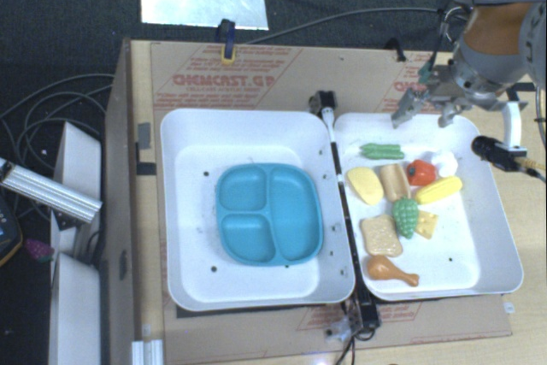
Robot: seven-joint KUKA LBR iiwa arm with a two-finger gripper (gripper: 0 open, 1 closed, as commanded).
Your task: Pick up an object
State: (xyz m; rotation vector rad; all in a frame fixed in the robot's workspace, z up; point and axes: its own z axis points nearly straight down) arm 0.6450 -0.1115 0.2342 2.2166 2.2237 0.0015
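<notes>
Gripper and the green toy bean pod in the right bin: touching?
Apart. In the camera view the gripper hangs over the bin's far edge, bare white floor separating it from the green bean pod.

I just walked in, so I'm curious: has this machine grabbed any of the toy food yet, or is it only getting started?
Nothing looks done yet. The claw hangs open above the far edge of the right bin, with nothing between its fingers. The toy food, such as the tomato and corn, lies in that bin. Lowering, gripping and lifting one piece are all left.
</notes>
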